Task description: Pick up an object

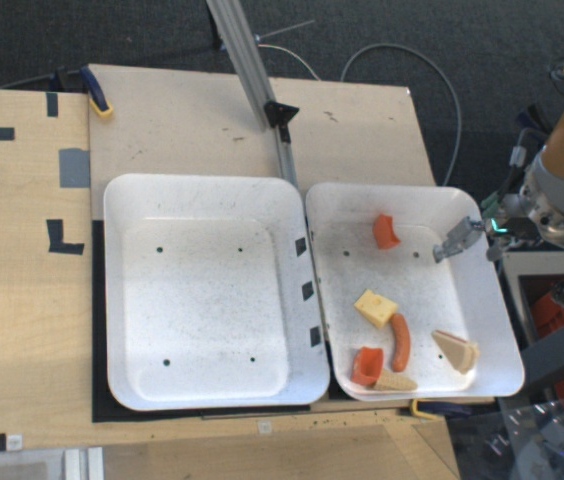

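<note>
Most of the arm is cut off at the right edge, where just a patch of its orange band and grey wrist shows, and the gripper (472, 236) sits in shadow over the right rim of the right bin (417, 196); one grey finger (454, 240) juts out toward the bin's middle, but whether the pincer is spread or pressed together cannot be told, and nothing is visibly caught in it. The right bin is a shallow white tray with rounded corners and a faintly speckled floor. In it lie six small toy-like pieces: an orange-red block (386, 232) near the upper middle, a pale yellow cheese-like cube (375, 308) at the centre, a smooth orange sausage (400, 341) just beside it, a red-orange chunk (367, 365) by the bottom rim, a tan wedge (396, 381) touching that chunk's lower right and partly blurred against the rim, and a beige slice (456, 350) near the lower right corner. The left bin (112, 298), equally white and speckled, shows four small dark dots. A grey metal pole (245, 48) slants down from the top edge, its upper end cropped.
</note>
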